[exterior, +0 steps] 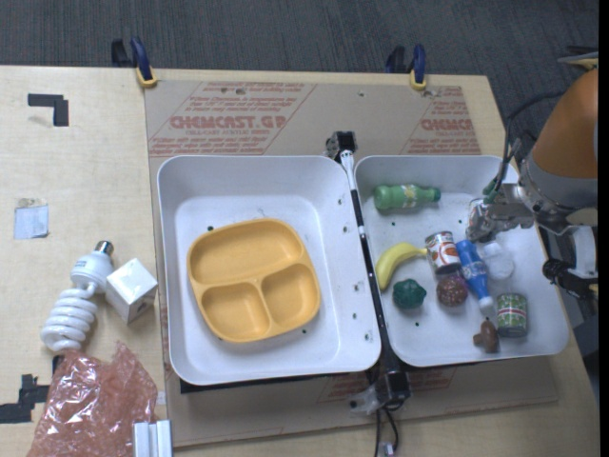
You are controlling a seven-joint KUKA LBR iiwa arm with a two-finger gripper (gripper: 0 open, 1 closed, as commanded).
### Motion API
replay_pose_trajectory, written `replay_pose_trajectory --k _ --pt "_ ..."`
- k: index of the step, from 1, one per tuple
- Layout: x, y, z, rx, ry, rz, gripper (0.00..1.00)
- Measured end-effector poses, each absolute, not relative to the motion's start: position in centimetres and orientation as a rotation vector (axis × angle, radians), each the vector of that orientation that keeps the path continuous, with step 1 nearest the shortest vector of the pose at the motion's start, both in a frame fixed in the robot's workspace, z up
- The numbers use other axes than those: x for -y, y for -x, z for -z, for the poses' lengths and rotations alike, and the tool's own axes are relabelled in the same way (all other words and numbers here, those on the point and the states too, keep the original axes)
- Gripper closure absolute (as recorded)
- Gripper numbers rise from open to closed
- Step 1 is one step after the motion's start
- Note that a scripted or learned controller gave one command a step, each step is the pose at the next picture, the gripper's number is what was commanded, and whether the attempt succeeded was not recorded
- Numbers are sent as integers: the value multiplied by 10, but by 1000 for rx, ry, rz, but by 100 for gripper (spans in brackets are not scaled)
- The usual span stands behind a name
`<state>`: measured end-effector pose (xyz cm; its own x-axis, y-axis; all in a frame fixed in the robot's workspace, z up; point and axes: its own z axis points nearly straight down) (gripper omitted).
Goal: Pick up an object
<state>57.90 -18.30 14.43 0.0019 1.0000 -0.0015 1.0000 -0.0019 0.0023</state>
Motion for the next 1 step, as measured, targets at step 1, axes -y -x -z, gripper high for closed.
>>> replay_pose_trajectory --k 1 --pt "183 -579 -144 -2218 -2221 -1 0"
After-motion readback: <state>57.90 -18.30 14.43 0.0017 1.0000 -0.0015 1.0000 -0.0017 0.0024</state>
